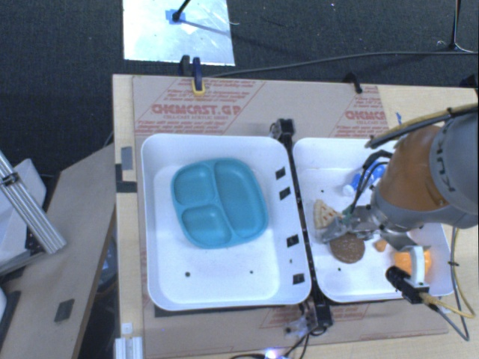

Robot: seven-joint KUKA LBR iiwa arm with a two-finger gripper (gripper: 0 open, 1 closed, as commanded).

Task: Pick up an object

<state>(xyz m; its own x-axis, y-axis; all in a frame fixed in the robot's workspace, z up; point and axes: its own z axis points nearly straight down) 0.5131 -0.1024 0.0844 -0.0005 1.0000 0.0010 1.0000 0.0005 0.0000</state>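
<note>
In the right bin (322, 155) lie a round brown cookie-like disc (348, 250), a tan wedge-shaped piece (325, 213), an orange object (412, 261) and a blue and white item (364, 179) partly hidden by the arm. My gripper (338, 230) is low in the right bin, its tip touching or just above the upper left edge of the brown disc, beside the tan wedge. The grey arm with its orange band (408, 174) covers the bin's right half.
The left bin (161, 275) holds a teal divided plate (219, 202). Black clips line the divider (293, 215) between the bins. Cables run along the bench's right edge and front. A metal rail (30, 208) stands at the far left.
</note>
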